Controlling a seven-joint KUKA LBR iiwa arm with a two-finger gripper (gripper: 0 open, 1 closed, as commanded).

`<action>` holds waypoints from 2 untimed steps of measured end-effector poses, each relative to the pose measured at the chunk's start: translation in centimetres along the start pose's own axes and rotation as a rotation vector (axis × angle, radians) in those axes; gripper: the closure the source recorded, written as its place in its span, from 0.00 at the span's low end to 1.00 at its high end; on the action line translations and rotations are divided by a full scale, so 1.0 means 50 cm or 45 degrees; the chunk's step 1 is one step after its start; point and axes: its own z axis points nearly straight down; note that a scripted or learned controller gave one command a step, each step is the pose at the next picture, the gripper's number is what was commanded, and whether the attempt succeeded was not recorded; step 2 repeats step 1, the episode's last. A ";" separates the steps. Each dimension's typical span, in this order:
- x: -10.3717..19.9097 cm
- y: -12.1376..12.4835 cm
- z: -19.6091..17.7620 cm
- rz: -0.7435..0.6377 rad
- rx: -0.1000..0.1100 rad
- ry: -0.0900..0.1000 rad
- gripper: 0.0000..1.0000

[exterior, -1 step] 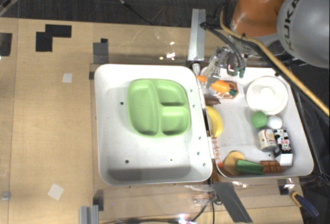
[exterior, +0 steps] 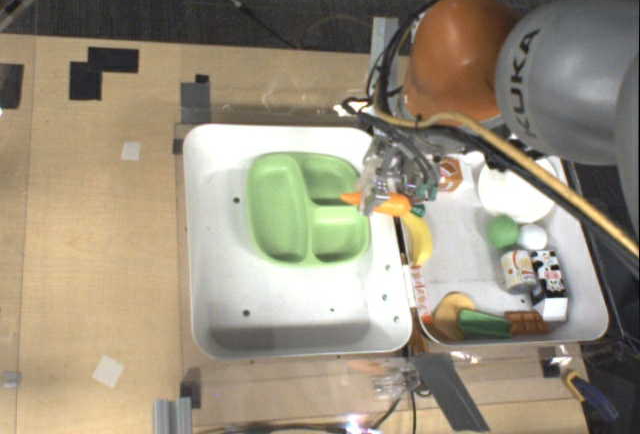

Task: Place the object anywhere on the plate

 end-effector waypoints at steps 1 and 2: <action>-0.001 -0.003 -0.001 0.003 0.000 -0.002 0.00; -0.001 -0.003 -0.001 0.003 0.000 -0.002 0.00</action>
